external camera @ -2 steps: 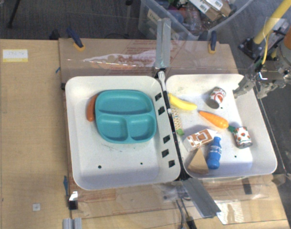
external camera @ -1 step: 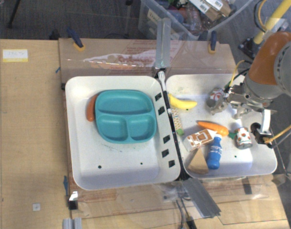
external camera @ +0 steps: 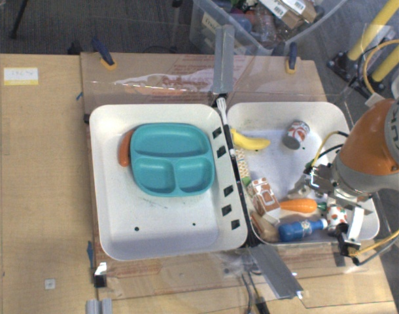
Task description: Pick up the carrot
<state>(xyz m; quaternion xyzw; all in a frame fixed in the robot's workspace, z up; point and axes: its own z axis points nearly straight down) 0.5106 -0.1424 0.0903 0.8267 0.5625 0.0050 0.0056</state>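
The orange carrot (external camera: 297,206) lies on its side in the right bin (external camera: 330,113), near that bin's front, just above a blue bottle (external camera: 303,228). My gripper (external camera: 328,206) hangs low over the bin at the carrot's right end, touching or nearly touching it. The grey wrist and orange band (external camera: 376,146) rise behind it to the right and hide the bin's right wall.
A small printed box (external camera: 265,198) sits left of the carrot; a banana (external camera: 249,141) and a small can (external camera: 295,133) lie farther back. The left bin (external camera: 114,227) holds a teal divided plate (external camera: 171,159) with a reddish piece (external camera: 123,150) at its left edge.
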